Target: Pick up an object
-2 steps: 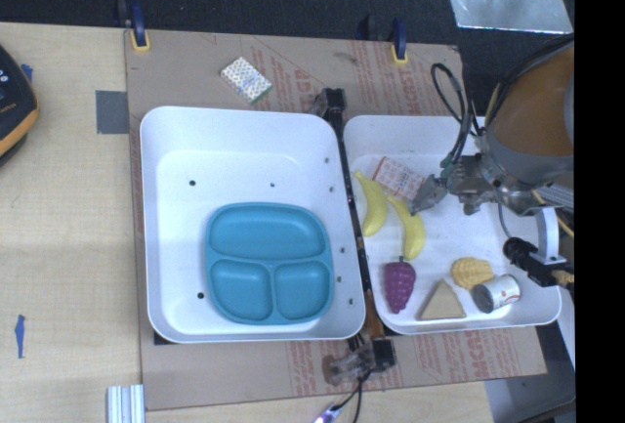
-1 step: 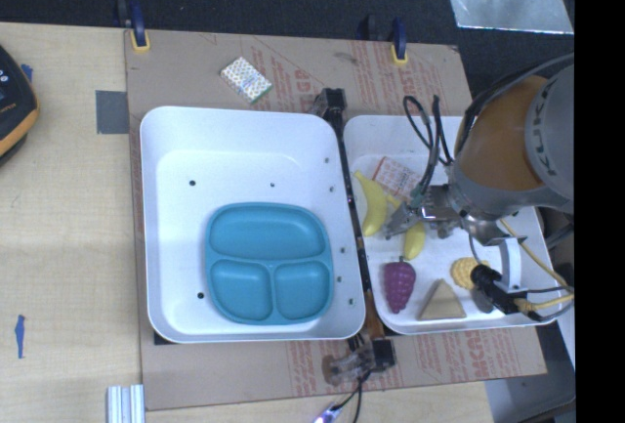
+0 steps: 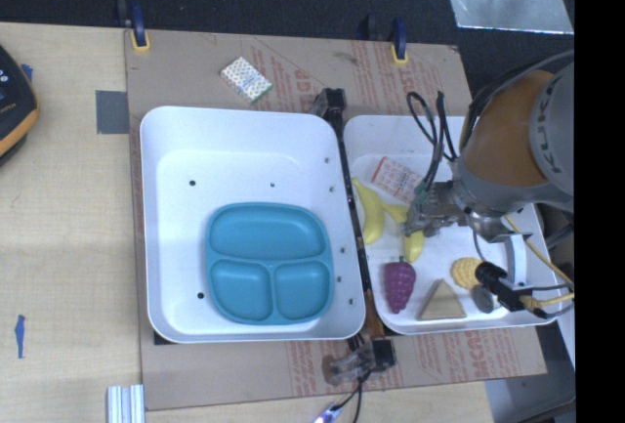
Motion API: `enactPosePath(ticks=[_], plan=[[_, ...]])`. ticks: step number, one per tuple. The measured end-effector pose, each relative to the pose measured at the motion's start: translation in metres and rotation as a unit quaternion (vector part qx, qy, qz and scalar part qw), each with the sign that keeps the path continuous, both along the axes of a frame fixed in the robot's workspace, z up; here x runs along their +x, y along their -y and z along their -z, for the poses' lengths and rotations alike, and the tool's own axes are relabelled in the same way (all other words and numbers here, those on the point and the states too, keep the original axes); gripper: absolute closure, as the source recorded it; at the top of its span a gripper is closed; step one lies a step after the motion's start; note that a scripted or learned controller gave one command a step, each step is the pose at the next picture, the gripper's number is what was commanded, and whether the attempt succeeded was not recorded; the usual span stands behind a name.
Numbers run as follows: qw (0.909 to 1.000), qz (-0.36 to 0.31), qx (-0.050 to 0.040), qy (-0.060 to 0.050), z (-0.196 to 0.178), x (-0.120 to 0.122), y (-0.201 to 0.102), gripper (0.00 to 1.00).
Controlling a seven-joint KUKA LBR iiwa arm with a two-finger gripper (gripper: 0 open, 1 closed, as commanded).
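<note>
My gripper point(image 3: 422, 216) is down in the right bin point(image 3: 391, 130), low over the yellow banana point(image 3: 371, 209), near its lower end. Can't tell whether my fingers are apart or together: they're a dark cluster under the wrist and the view doesn't resolve them. Nothing visibly between them, so I'm not calling this a hold. The banana lies along the bin's left wall, with a small yellow piece point(image 3: 414, 246) just below my gripper and the purple grapes point(image 3: 397, 283) below that. A printed card point(image 3: 395, 176) sits up-bin of the banana, a tan wedge point(image 3: 441, 302) and a yellow round thing point(image 3: 467, 269) lie toward the bin's near right. The left bin point(image 3: 166, 143) holds the blue divided tray point(image 3: 268, 262), well apart from the action. Risks as I judge them: the banana is curved and slick, so closing near its end could squirt it sideways or just pivot it. It's close to the wall, so one of my fingers could land on the rim or wedge against it. The small yellow piece is crowded in, so I could pinch that or both. My loose cables point(image 3: 427, 123) hang over the bin and could drag the card.
</note>
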State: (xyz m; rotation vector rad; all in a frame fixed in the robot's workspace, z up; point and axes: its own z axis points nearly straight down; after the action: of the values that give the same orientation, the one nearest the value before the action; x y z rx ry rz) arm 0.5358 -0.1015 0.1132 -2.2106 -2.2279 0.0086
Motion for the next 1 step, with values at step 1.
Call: enactPosePath(ticks=[1], plan=[[1.0, 0.001, 0.0013, 0.002, -0.0792, 0.0062, -0.0674, 1.0]])
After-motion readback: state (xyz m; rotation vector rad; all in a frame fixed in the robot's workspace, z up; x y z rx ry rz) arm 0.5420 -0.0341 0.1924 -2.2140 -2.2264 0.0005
